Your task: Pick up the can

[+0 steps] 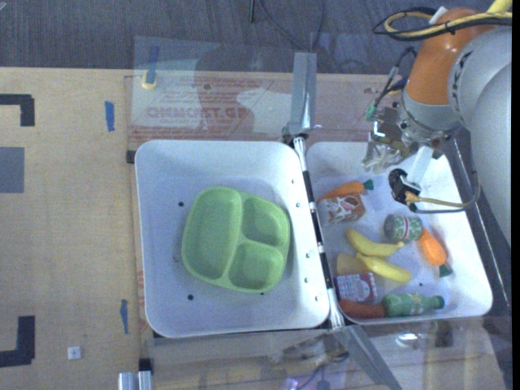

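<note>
Pincer (382,154) over right bin's far end, opening impossible to tell; can (401,227) lying tipped just nearward, toward the camera.

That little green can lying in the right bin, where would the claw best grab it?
Probably across its round body, coming straight down from above. The can seems to lie on its side, so its curved flanks face up. A banana and a carrot crowd it closely, so the gripper should close across its freer sides.

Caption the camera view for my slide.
Tool above the right bin's far corner; can lies untouched among toy food; green tray in left bin.
</note>
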